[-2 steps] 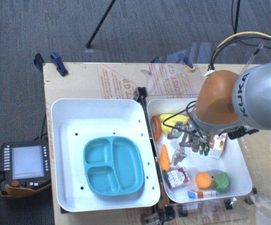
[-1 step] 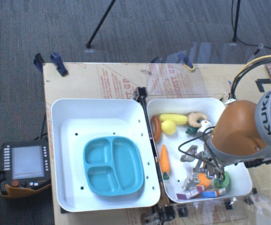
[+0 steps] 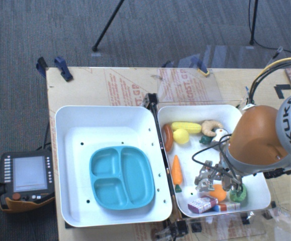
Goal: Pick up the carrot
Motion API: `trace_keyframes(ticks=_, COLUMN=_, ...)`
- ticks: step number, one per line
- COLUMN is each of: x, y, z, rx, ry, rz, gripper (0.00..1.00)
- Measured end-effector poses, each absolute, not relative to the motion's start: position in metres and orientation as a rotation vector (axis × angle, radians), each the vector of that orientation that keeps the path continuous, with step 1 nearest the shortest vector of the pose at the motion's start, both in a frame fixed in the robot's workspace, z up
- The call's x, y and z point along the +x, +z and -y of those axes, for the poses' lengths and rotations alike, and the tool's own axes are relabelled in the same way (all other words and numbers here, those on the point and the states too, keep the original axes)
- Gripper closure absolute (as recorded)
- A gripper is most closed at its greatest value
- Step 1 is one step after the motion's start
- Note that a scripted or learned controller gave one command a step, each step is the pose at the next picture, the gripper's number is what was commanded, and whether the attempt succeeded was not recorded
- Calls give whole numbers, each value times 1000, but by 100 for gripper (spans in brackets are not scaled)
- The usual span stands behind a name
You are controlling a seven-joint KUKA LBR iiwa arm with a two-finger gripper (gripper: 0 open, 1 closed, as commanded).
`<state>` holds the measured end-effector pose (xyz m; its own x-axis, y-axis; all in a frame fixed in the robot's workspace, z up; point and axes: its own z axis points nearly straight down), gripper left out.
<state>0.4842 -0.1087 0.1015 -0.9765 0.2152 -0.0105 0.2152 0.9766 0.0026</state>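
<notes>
Carrot (image 3: 177, 170) lies left of the claw (image 3: 209, 181), whose grip state is unclear.

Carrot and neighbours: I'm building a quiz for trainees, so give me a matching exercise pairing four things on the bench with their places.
Things:
1. carrot
2. divided blue plate
3. corn cob
4. gripper

Places:
A. left bin
B. near the right bin's far wall
C. along the right bin's left side
D. over the right bin's near part, right of the carrot

Pairs: 1-C, 2-A, 3-B, 4-D
</notes>
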Motion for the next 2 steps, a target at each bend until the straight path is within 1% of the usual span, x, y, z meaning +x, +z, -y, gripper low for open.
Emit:
trace_keyframes(ticks=1, x=477, y=143, z=101, rx=458, ry=2, rz=-3106, gripper=100)
trace_keyframes(ticks=2, x=478, y=151, z=100, rx=454, ry=3, rz=-3109, gripper=100)
